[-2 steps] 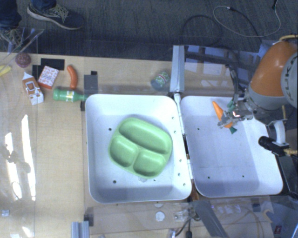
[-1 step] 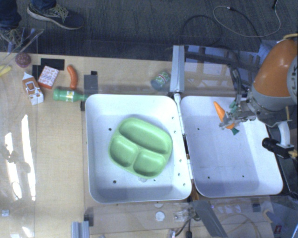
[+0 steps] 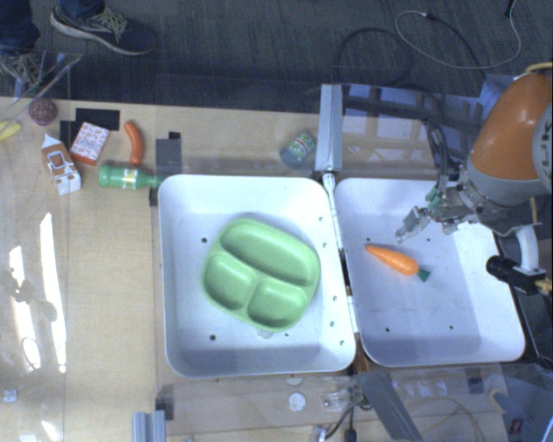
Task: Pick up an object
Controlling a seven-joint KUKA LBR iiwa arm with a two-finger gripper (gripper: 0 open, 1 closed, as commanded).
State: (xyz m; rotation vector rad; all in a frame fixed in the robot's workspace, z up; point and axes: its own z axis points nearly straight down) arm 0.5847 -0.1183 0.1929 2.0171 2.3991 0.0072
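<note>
Along the far left edge of the pale wooden bench (image 3: 86, 302) lies a row of small toys: a white toy milk carton (image 3: 59, 166), a small red-and-white box (image 3: 90, 142), a green plastic bottle lying flat (image 3: 126, 178), and an orange-red toy sausage (image 3: 133, 142). The left white bin (image 3: 181, 345) carries a green plastic plate with three compartments (image 3: 262, 273), sitting near its centre. Behind the divider between the bins rests a small blue-green can (image 3: 299, 148).

The right white bin (image 3: 467, 341) holds an orange plastic carrot with a green stub (image 3: 396, 260), lying flat a little left of centre with its green end toward the right edge. The two-finger gripper (image 3: 417, 221) hangs just beyond the carrot, toward the bin's far right side; whether its pincer is spread or clenched cannot be told here, and nothing is seen between its fingers. So the pick appears not yet done: the carrot rests on the bin floor, with approach, closing and lifting all left.

Beyond the bench's far edge is dark carpet, with black cables (image 3: 432, 39) and someone's sneakers (image 3: 99, 26).
</note>
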